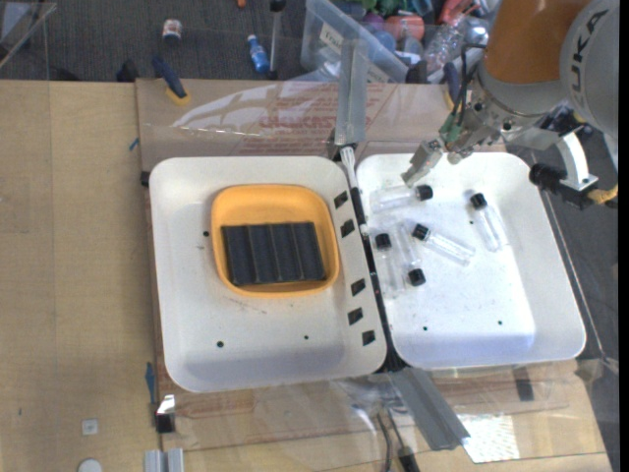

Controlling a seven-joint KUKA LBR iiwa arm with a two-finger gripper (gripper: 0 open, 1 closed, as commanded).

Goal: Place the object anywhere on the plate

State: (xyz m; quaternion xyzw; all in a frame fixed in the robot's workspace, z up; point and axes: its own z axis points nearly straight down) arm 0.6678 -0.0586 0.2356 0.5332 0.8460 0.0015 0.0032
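Nearest the camera, along the front rim of the two shallow white bins [472, 357], nothing has been moved: the small clear plastic vials with black caps [442, 244] are seen scattered in the right bin, well apart from the orange square plate with its dark ribbed insert [273, 239] in the left bin. The end effector [425, 160] is poised over the right bin's far edge, near the uppermost vial, and whether it is open cannot be told; nothing is seen gripped. The reaching step is judged to be in hand, so a descent onto one vial is called for next.

Two shallow white bins [187, 357] of smooth, faintly glossy plastic on a matt pale wooden bench [69, 264], a square orange plate [228, 205] of matt plastic, small clear glossy vials [454, 250] with black caps, metal-looking gripper [421, 165].
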